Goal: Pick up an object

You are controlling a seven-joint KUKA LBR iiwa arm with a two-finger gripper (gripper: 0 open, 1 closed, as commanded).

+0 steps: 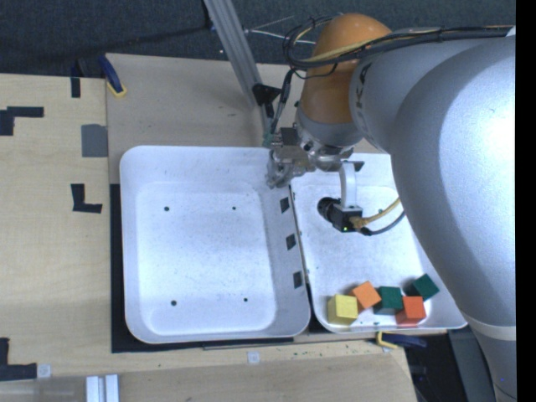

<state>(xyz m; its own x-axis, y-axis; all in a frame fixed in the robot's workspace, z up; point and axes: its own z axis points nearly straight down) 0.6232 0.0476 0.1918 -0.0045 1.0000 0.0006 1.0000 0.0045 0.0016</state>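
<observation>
Camera view looks down on two white bins: the left bin (pixel 201 249) and the right bin (pixel 394 224), with the arm (pixel 452 157) reaching in from the right across the right one. The gripper (pixel 280 172) sits at the far end of the ridge where the two bins meet, near their top edges. How far it is open cannot be told from this angle, and nothing can be seen held in it.

The blocks lie huddled in the near corner of the right bin: a yellow block (pixel 342 308), an orange block (pixel 366 294), a green block (pixel 390 298), a red block (pixel 412 308) and a dark green block (pixel 425 286). They touch or nearly touch one another and sit hard against the bin's rim.

The likely trouble is that crowding. A closing grasp could wedge between two blocks, shove them aside, or catch the sloped rim and slip off. Descending where it now hangs would meet only the ridge between the bins.

The blocks are well apart from the gripper, toward the near edge and further right.
</observation>
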